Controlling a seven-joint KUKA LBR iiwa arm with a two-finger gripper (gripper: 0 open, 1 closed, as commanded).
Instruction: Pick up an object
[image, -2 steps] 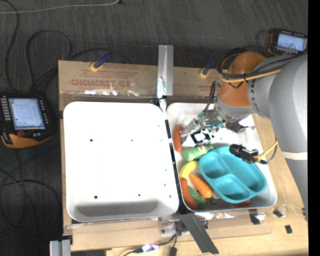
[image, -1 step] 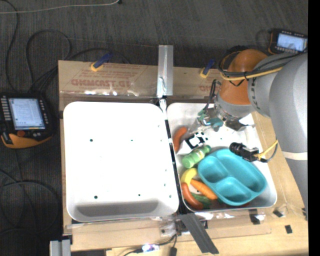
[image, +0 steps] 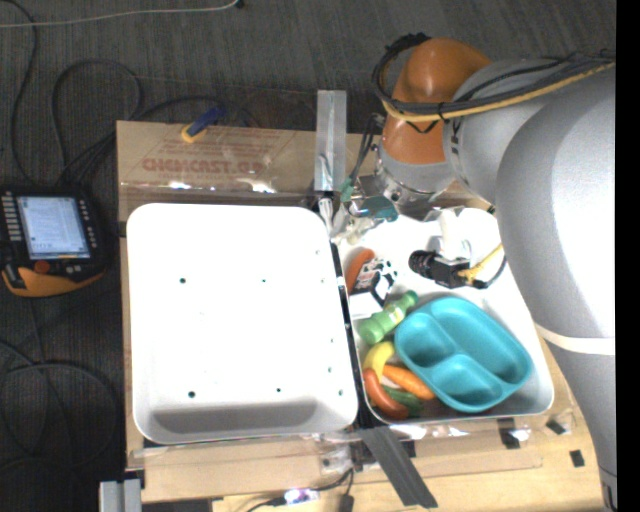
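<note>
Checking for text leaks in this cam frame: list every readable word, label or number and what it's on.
Cardboard sheet behind the left bin: red print under clear plastic, too blurred to read with confidence.
Handheld pendant on the floor at left: lit screen, contents too small to read.
Toys and blue divided tray in the right bin: no legible text.
Arm and tool: no readable markings.

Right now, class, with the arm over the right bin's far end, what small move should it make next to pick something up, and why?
Probably shift toward the bin's near end, then lower: the toys lie piled beside the blue divided tray there, while the gripper sits at the far rim of the right bin, holding nothing visible.
</note>
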